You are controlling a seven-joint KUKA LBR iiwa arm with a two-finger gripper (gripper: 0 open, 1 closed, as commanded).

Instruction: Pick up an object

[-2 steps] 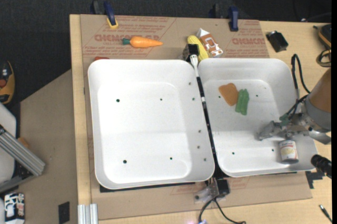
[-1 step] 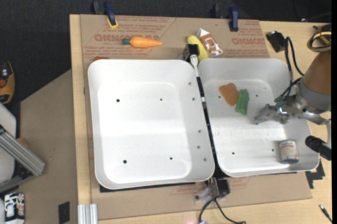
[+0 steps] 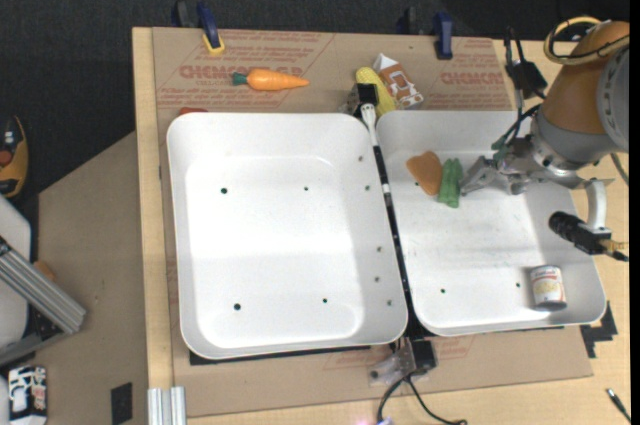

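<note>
Dark carpet floor around; tabletop point(image 3: 300, 63) of printed brown board, clamped at the far edge, bearing two shallow white bins side by side. Left bin point(image 3: 200, 213): bare white floor, small dark dots. Right bin point(image 3: 480, 253): orange wedge-shaped piece point(image 3: 427, 173) touching a green upright piece point(image 3: 451, 183) near the far left part; small white can point(image 3: 547, 286) with a dark top near the front right corner, well apart from both. Outside the bins, on the board: toy carrot point(image 3: 272, 81), yellow piece point(image 3: 370, 81) and a small printed carton point(image 3: 400, 85) by the far rim. Pincer point(image 3: 480, 173) low over the right bin, reaching from the right, tips just beside the green piece; fingers apparently spread a little, nothing seen between them; contact with the green piece cannot be told. Step in hand, judged: closing on the green piece. Done well: straddle the green piece alone, keep clear of the orange wedge leaning against it, settle low before closing, lift straight up. Risk: nudging both pieces aside, or pinching only an edge.
</note>
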